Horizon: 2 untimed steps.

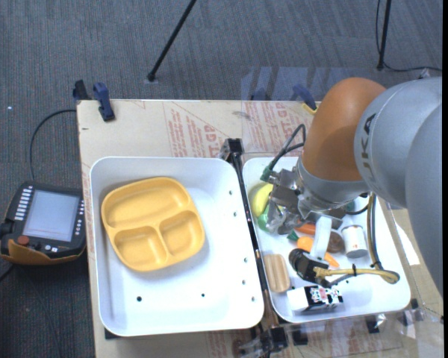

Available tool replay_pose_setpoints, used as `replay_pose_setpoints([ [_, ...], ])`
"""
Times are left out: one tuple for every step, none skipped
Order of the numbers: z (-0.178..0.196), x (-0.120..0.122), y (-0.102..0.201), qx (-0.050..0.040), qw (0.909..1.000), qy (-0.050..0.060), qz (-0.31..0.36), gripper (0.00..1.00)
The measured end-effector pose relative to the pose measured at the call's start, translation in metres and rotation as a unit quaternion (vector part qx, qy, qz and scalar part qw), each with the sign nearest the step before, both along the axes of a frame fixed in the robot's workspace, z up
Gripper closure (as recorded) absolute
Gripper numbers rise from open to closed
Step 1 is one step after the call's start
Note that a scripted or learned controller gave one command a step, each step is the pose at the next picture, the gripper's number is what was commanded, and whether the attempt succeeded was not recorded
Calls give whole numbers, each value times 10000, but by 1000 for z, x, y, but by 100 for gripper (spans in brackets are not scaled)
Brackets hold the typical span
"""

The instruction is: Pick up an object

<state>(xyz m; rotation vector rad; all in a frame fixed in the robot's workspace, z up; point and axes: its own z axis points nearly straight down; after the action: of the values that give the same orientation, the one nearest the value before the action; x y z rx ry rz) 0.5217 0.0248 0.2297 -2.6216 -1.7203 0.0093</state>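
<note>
Closest to the camera, along the near rim of the right bin (403, 293), lies a small black-and-white printed card or box (319, 297). Just beyond it a brass-coloured ladle (343, 273) with a dark bowl stretches sideways, and a tan wooden block (277, 271) rests against the bin's left wall. Further in sit a white cylinder (354, 240), some orange pieces (308, 242) and a yellow-green fruit shape (262, 199), all crowded together.

Over that clutter hangs the grey arm's wrist, with the jaws (282, 216) down among the objects beside the fruit shape; I cannot tell whether they are spread or pressed together, and no object is seen pinched between them.

To the left, the other white bin (119, 304) holds a yellow divided plate (152, 222) with three compartments. Both bins sit on a cardboard-covered desk (172, 125). On the carpet at far left lies a handheld control pendant (43, 224).
</note>
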Motion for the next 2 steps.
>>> replay_pose_setpoints([
  [-20, -45, -51, -11, 9993, 33, -375, 100],
  [-1, -46, -150, -24, 9582, 15, -2860, 100],
])
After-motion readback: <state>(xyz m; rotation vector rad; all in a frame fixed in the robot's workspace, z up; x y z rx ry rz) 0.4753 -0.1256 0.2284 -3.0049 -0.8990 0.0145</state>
